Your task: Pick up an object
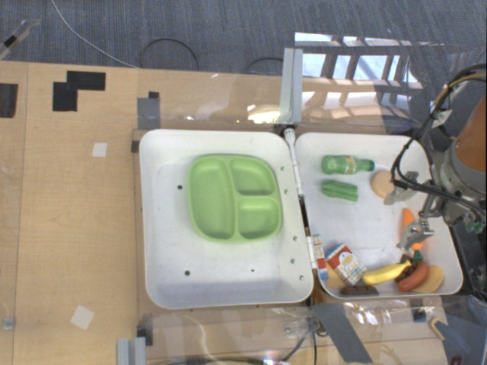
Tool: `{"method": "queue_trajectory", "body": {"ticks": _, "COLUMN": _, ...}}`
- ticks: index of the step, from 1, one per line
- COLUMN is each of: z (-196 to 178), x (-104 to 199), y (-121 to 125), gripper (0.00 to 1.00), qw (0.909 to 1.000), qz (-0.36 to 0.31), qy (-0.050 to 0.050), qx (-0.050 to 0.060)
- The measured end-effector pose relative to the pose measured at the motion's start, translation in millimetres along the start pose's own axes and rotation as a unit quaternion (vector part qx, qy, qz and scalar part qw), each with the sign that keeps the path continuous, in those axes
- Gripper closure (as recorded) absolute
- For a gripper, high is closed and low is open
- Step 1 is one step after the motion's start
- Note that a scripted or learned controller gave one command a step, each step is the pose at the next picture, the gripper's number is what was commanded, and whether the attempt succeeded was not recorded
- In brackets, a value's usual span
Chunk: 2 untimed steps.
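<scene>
I've got the gripper point(415, 238) low over the right bin's point(358, 215) far side, above the orange carrot point(408, 217) by the banana point(386, 273), presumably lining up a pick, though I cannot tell how its jaws stand.

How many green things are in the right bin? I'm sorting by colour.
2: a green bottle near the far wall, and a green cucumber-like piece just in front of it. Others may be hidden in the front pile.

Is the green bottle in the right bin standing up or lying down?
Lying down. The green bottle shows its full length along the floor of the right bin, cap pointing right, just above a green vegetable.
</scene>
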<state>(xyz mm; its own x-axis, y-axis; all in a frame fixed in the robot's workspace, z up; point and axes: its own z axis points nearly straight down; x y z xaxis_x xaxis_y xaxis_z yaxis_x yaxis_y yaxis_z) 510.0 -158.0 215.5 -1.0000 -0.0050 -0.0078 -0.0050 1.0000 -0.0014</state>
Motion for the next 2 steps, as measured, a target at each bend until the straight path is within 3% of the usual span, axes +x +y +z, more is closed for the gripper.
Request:
{"method": "queue_trajectory", "body": {"ticks": 1, "z": 115.0, "x": 14.1, "y": -31.6, "gripper": 0.0, "qw": 0.986, "qz": -0.167, "qy": -0.002, "qx": 0.001}}
{"method": "queue_trajectory", "body": {"ticks": 2, "z": 126.8, "x": -94.5, "y": 26.6, "gripper": 0.0, "qw": 0.9909, "qz": -0.135, "qy": -0.005, "qx": -0.001}}
